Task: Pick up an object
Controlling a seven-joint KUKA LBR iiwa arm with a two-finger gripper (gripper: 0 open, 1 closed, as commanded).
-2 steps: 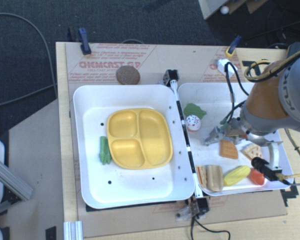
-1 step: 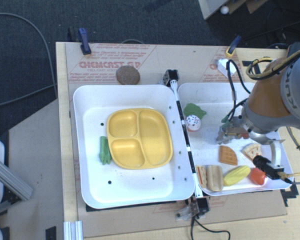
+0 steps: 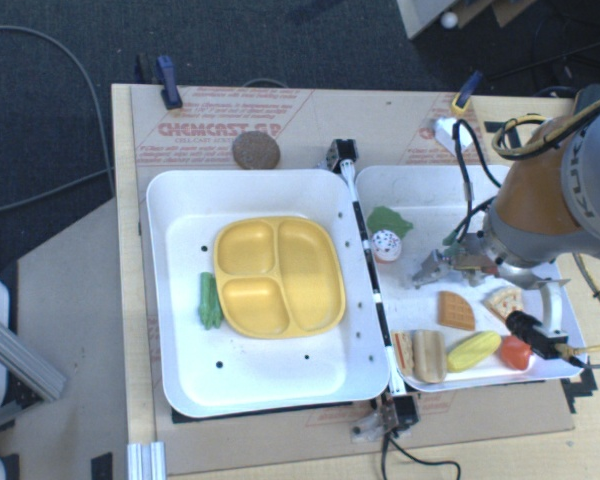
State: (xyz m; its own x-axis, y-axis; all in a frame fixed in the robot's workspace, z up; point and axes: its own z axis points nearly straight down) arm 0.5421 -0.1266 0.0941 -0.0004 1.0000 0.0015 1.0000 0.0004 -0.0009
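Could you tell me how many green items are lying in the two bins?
2: a green pod left of the yellow plate; a green leaf in the right bin. The arm may hide others.

In the left bin [image 3: 180,368] a divided plate [image 3: 278,275] sits near centre, with a pea pod [image 3: 210,301] just beside it at nine o'clock. In the right bin [image 3: 420,183] a leaf [image 3: 390,221] lies at eleven o'clock, a small ball [image 3: 386,245] just below it. A waffle piece [image 3: 456,311] lies near centre; a sandwich [image 3: 421,354], corn cob [image 3: 473,351] and tomato [image 3: 515,353] line the six o'clock edge. The gripper [image 3: 432,269] hangs at the waffle's ten o'clock.
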